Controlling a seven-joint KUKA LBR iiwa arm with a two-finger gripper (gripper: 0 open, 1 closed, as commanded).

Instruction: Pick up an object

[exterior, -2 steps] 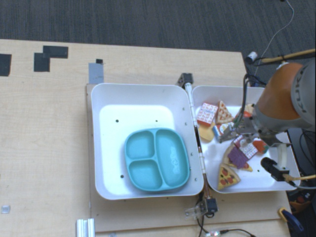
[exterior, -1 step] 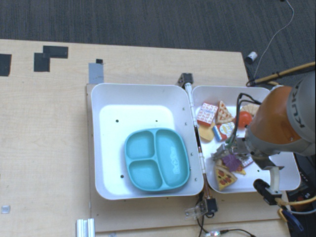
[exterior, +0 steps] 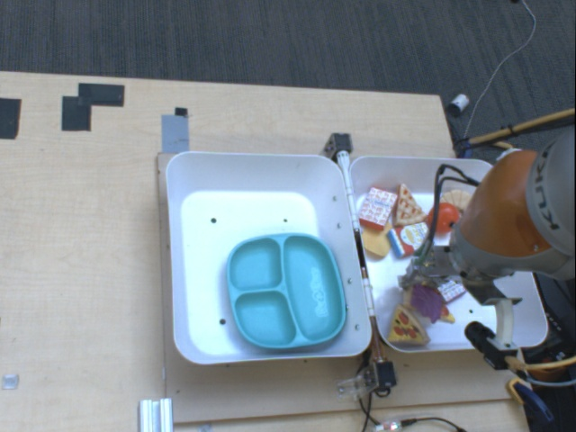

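My gripper (exterior: 420, 275) hangs low over the right bin (exterior: 531, 331), in its middle, under the grey and orange arm. Just below it lies a purple toy (exterior: 430, 302), with a pizza slice (exterior: 408, 327) by the bin's front wall. Further back lie a second pizza slice (exterior: 408, 207), a red and white box (exterior: 377, 208), a yellow piece (exterior: 375, 244), a small blue and white pack (exterior: 413, 237) and a red ball (exterior: 443, 216). The arm hides the right half of this bin. I see nothing lifted off the bin floor.
The left bin (exterior: 202, 196) holds a blue divided plate (exterior: 286, 290) toward its front right. A raised wall (exterior: 353, 241) separates the two bins. Black cables (exterior: 526, 367) run at the front right corner of the bench.
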